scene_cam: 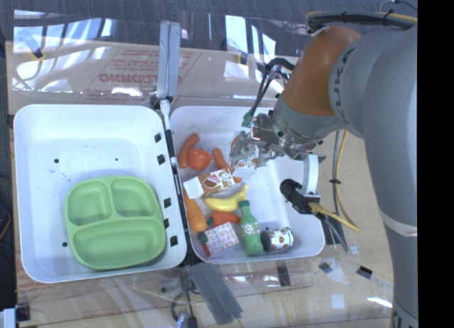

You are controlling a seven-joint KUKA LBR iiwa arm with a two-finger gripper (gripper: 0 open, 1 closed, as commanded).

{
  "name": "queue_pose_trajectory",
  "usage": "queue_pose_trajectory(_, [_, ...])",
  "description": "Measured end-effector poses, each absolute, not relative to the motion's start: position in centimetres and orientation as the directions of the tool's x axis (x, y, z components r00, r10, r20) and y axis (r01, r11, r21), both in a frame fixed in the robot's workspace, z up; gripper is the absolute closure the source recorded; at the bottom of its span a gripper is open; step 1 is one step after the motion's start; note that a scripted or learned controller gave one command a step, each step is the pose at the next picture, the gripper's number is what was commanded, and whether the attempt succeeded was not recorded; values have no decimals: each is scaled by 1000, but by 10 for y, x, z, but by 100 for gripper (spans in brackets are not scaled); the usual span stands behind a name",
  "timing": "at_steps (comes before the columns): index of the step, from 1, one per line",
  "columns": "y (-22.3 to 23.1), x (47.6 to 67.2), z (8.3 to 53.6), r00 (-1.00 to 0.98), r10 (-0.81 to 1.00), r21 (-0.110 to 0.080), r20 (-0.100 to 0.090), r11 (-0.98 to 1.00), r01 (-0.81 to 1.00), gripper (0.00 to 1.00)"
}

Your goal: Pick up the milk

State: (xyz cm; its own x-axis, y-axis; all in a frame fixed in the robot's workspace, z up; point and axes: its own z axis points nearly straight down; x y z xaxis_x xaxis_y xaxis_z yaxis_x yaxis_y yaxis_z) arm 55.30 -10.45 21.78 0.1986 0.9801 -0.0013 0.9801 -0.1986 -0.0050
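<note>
I am hovering my claw over the right bin, just above the toy food; I cannot tell its state. The milk, a small carton, is lying on the banana. Next I am needing a short descent leftward onto it.

Bright even overhead light; window glare on clear panels behind bins; slightly soft focus.
</note>
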Motion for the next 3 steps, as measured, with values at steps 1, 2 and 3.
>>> queue_pose_trajectory(1, [-105,553,218,199,980,-5,-1,-199,980,0])
queue_pose_trajectory(2, [-171,564,105,238,971,-4,0,-238,971,0])
queue_pose_trajectory(3, [-102,534,89,171,985,-8,0,-171,985,0])
